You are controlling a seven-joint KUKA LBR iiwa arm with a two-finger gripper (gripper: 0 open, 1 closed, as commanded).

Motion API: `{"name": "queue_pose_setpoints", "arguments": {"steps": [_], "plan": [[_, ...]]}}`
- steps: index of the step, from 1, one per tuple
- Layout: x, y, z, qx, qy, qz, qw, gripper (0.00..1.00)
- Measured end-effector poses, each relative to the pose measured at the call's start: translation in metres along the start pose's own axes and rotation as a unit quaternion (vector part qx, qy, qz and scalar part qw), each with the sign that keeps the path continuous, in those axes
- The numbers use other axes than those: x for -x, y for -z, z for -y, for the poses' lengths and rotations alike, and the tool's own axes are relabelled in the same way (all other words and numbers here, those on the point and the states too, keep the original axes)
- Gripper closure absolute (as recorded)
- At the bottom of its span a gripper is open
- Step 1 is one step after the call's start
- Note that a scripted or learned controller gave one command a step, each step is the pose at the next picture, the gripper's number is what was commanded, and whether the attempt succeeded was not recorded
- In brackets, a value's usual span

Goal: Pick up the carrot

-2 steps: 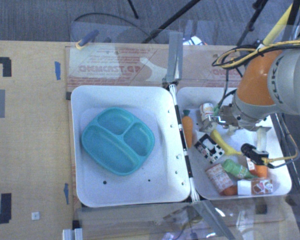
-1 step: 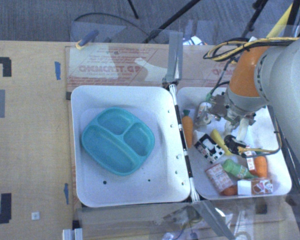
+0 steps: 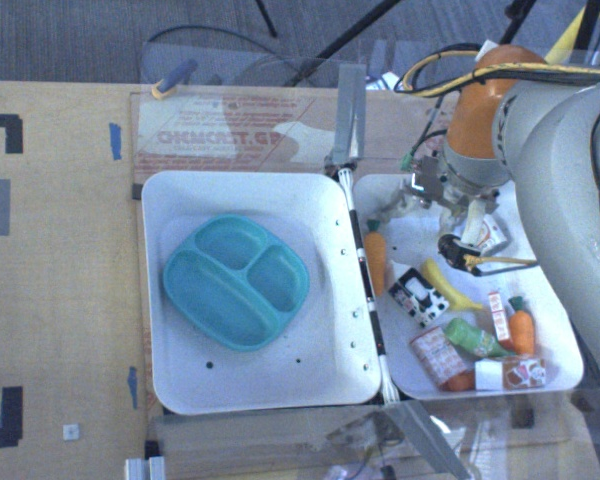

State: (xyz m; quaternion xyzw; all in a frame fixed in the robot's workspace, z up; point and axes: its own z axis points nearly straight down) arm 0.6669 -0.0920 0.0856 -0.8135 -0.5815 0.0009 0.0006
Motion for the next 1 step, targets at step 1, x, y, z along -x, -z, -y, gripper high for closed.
{"name": "queue_pose_setpoints", "arguments": {"steps": [1], "plan": [[-0.0032, 0.0994, 0.0540, 0.000, -0.027, 0.000, 0.9996, 0.00]]}}
